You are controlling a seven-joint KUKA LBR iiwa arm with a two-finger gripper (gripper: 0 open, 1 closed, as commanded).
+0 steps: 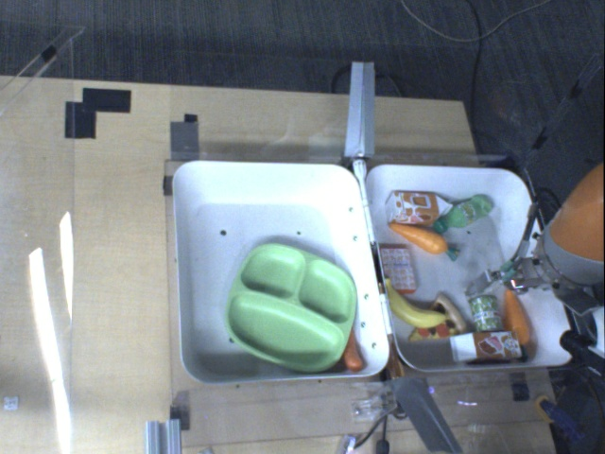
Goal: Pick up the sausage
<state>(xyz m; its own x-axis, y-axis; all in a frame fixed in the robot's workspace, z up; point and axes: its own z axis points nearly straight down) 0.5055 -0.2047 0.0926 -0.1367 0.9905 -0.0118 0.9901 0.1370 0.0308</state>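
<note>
My two-finger gripper [510,280] hangs at the right side of the right-hand shallow white bin [506,180]; I cannot tell how it is set, since its metal parts are small and blurred. Just below it lies an orange-brown sausage [517,317], tilted lengthwise along the bin's right wall. Beside that stands a small green-labelled can [485,311], with a white and red packet [488,346] beneath. Further left lie a yellow banana [416,311], an orange carrot [418,238], an orange juice carton [416,204] and a green bottle [463,212]. The left-hand white bin [198,253] holds a green three-compartment plastic tray [291,305].
</note>
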